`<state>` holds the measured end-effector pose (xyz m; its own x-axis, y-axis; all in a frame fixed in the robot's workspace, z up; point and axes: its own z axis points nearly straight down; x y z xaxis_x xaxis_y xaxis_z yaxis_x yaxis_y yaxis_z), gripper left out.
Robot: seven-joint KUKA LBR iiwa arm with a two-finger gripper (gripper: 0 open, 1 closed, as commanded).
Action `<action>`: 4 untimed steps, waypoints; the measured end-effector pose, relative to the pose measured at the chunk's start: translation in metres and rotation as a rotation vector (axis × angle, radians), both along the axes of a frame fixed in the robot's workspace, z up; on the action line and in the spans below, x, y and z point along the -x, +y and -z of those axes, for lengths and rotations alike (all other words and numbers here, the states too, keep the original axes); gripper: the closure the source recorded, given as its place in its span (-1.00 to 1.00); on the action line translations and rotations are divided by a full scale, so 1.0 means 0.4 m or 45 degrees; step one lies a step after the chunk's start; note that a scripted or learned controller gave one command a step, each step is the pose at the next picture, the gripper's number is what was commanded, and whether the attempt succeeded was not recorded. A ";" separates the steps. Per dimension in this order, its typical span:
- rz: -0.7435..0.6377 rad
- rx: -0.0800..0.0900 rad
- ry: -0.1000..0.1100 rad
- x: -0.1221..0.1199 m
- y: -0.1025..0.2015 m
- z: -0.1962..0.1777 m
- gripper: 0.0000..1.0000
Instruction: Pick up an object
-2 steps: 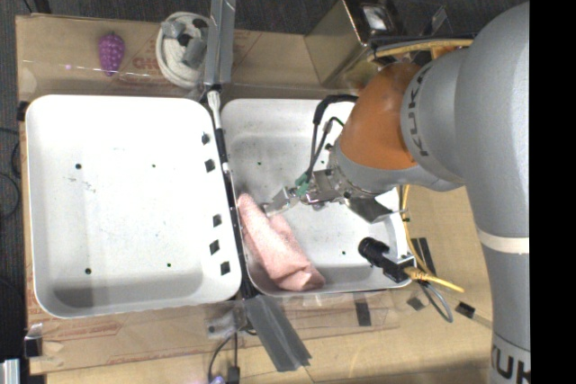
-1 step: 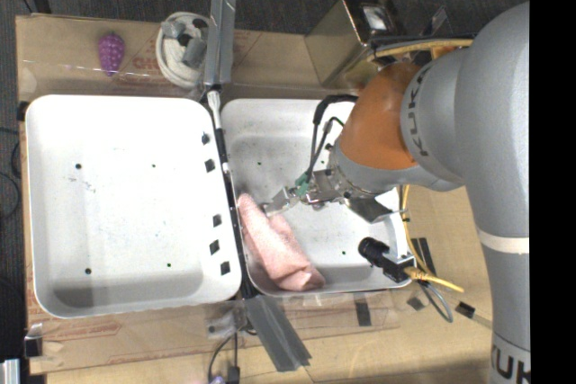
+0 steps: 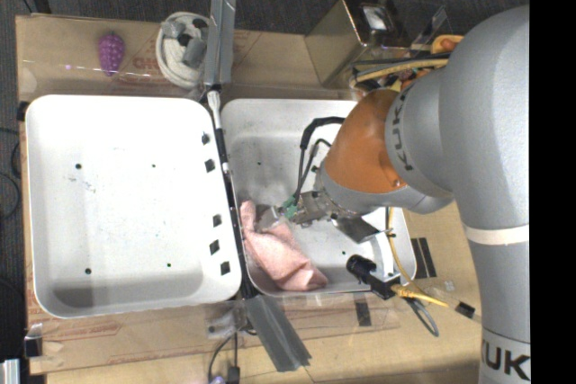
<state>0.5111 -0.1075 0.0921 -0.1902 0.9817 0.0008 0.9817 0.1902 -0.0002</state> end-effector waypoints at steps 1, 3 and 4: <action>-0.006 -0.001 0.002 -0.001 0.001 -0.024 1.00; -0.082 0.000 0.002 -0.071 -0.052 0.000 -1.00; 0.222 0.001 0.003 -0.062 -0.092 -0.018 -1.00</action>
<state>0.5360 -0.1445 0.0995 -0.0171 0.9999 0.0006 0.9998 0.0171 -0.0030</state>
